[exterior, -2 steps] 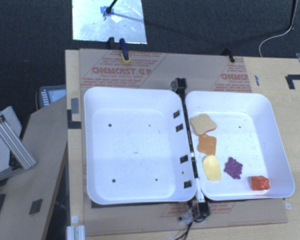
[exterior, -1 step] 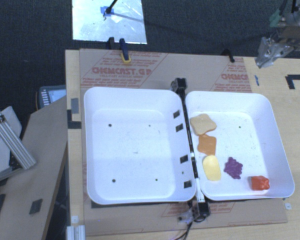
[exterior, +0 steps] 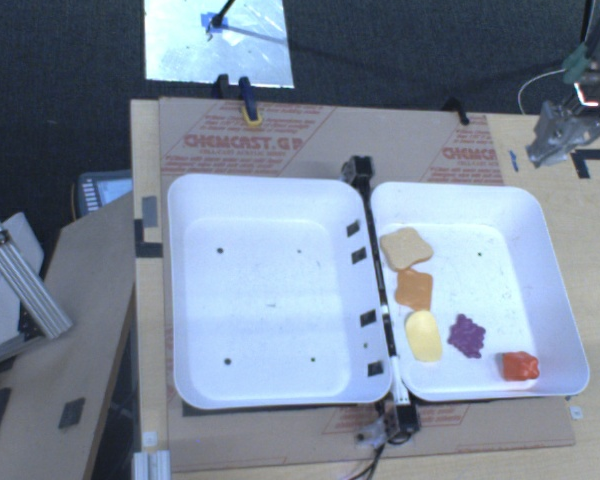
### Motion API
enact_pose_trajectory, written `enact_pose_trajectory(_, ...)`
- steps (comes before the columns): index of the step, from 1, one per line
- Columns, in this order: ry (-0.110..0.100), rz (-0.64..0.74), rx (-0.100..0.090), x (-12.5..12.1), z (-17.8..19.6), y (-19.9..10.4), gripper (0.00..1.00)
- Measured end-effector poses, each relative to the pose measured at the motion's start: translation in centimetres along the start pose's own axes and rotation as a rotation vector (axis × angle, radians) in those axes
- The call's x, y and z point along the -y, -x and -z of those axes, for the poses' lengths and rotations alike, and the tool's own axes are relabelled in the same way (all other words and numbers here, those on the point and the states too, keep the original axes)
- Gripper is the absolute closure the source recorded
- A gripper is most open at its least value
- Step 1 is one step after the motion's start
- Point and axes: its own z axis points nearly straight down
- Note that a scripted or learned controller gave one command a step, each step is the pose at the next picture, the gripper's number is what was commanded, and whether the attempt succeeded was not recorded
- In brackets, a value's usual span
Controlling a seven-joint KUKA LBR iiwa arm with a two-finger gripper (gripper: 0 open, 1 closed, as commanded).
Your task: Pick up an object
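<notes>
The right bin [exterior: 540, 223] holds several small objects along its left and front sides. A tan toast-shaped piece [exterior: 406, 249] lies near the divider, with an orange square piece [exterior: 414, 289] just in front of it. A pale yellow oval [exterior: 424, 335] comes after that, then a purple cluster [exterior: 467, 335] to its right. A red-orange lump [exterior: 519, 366] sits in the front right corner. My gripper [exterior: 552, 144] hangs at the far right, above the bench behind the right bin's back corner, well away from all the objects.
The left bin [exterior: 190, 268] sits beside the right one, joined by a black clipped divider [exterior: 372, 268]. Both rest on a cardboard sheet [exterior: 310, 133]. A shiny square plate [exterior: 218, 28] lies beyond the bench. Cables [exterior: 540, 83] loop near the gripper.
</notes>
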Motion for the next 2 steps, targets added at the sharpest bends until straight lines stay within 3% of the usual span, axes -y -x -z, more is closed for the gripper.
enact_pose_trajectory(1,-0.01,0.003,0.0,-0.4,-6.5,-7.1,1.0)
enact_pose_trajectory(2,0.004,0.003,-0.003,2.4,2.2,-12.6,1.0)
